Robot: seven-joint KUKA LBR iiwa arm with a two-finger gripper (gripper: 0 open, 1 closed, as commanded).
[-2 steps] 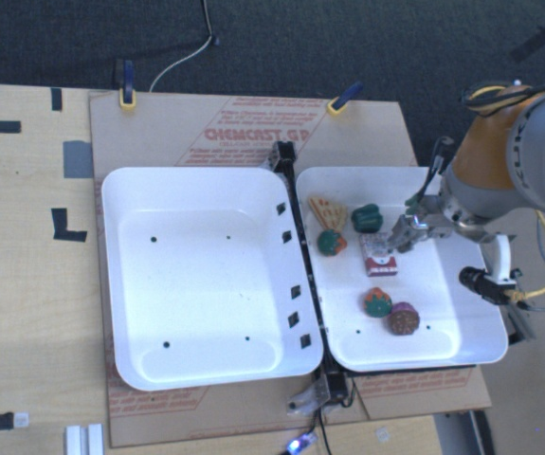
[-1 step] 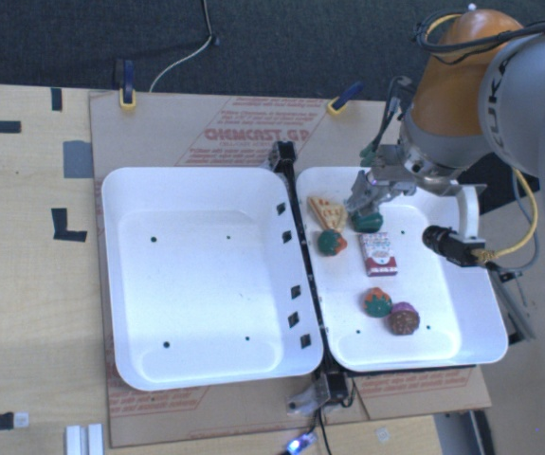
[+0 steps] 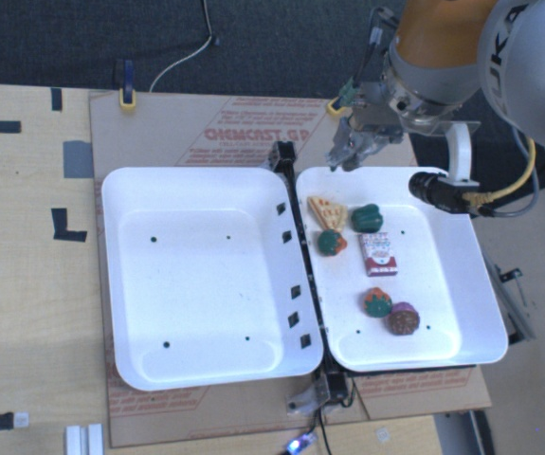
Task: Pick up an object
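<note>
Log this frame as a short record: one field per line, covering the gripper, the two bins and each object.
gripper: above the far rim of the right bin, nothing seen between its fingers
right bin: holds all six objects
left bin: beside the right bin, rims meeting
waffle piece: far left corner area
dark green item: right of the waffle piece
small green and orange item: near the dividing rim
red and white packet: centre
orange and green item: touching the purple item
</note>
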